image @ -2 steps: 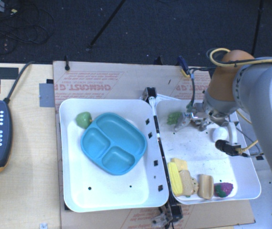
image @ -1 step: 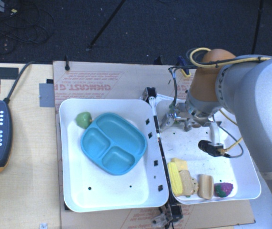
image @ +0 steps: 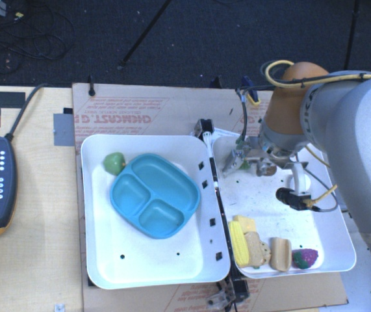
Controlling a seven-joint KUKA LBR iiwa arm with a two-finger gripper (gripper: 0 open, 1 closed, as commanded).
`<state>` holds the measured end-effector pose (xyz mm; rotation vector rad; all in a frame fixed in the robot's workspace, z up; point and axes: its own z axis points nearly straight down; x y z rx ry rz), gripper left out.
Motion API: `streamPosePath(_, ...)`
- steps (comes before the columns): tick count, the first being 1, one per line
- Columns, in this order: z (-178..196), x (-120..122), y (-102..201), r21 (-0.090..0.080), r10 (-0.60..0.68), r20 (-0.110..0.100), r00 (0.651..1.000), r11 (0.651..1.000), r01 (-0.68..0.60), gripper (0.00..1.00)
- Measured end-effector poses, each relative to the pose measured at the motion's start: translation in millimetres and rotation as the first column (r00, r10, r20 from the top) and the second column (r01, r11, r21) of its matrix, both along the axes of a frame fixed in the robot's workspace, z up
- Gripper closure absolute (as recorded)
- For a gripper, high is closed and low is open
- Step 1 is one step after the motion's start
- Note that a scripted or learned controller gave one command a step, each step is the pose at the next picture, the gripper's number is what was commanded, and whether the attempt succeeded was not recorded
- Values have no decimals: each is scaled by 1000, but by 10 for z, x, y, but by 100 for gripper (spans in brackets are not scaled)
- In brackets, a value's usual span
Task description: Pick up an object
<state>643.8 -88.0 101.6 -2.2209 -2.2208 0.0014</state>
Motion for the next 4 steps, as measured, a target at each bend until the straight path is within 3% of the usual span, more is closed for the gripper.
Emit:
streamPosePath(1, -151, -9, 29, 1, 0, -4, 1000, 1000, 0, 0)
streamPosePath(2, -140, -3, -224, -1, -1, 0, 1000, 1000, 1, 0)
streamPosePath(4, -144, -5, -114, 1, 1, -2, 1000, 1000, -1, 0)
